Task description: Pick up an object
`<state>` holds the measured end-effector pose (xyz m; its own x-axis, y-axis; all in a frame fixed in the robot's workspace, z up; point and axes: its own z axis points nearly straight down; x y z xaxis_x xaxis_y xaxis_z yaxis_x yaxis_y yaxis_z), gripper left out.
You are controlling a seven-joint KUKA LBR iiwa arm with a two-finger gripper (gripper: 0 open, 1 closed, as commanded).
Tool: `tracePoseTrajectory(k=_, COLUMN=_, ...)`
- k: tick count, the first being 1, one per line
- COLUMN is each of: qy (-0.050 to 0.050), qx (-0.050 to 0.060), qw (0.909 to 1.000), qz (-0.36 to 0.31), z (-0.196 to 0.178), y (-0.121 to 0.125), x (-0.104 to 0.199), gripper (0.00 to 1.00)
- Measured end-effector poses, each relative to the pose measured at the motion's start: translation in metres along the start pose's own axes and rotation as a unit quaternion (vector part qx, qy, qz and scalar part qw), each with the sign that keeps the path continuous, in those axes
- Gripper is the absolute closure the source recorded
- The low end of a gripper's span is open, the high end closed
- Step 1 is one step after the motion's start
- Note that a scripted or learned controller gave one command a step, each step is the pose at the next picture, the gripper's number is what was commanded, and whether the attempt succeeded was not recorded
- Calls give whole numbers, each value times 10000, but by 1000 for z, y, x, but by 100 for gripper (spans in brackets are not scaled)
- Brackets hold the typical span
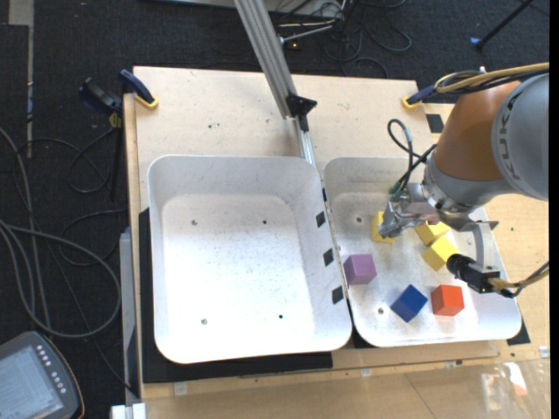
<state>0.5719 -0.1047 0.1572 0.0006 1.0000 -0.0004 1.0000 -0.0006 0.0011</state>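
The gripper (395,223) is seen low in the right bin (502,326), right at a small yellow block (382,227). How far it is open cannot be told, because the wrist hides that part, and it may or may not have hold of the block.

The yellow block looks light and hard, with flat sides and sharp corners. It should be taken by two flat sides facing each other, so it will not slip or spin.

Just beside the arm, a second yellow block (439,248) is tipped on its edge. A purple block (360,268), a blue block (408,303) and an orange block (447,299) lie nearer the front. All look smooth and stiff. The bins are thin white plastic with speckles, set on a pale wooden tabletop (227,112).
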Motion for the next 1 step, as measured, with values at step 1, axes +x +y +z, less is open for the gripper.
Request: tracePoseTrajectory(k=1, qy=-5, qx=-32, qw=10000, qz=-19, z=-62, y=0, x=6, gripper=100)
